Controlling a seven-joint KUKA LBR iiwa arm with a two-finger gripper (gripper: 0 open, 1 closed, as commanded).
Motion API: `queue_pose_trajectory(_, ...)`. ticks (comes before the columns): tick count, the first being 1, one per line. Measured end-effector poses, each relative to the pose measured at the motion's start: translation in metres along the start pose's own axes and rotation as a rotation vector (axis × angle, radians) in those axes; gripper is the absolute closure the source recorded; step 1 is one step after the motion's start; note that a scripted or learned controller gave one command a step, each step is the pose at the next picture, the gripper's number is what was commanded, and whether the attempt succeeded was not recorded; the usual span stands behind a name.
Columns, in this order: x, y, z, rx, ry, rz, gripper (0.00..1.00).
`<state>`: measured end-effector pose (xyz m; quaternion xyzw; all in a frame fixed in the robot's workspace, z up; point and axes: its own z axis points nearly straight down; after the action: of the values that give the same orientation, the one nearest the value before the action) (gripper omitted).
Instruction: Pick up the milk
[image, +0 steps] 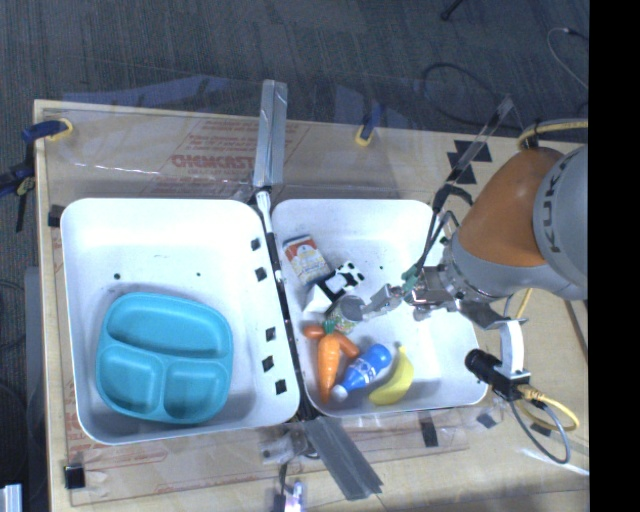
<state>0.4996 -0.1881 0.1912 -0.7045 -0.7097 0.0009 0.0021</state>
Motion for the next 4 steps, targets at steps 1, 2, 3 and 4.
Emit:
queue_pose_trajectory(1,0.023,0.053,0.011,-0.004,-0.002,-0.126,0.0)
queue_pose_trajectory(2,0.03,0.089,0.07,-0.019,-0.008,-0.134,0.0)
queue_pose_trajectory(3,0.07,0.078,0.083,-0.042,-0.018,-0.06,0.0)
queue_pose_trajectory(4,0.072,0.08,0.069,-0.045,-0.012,-0.064,1.0)
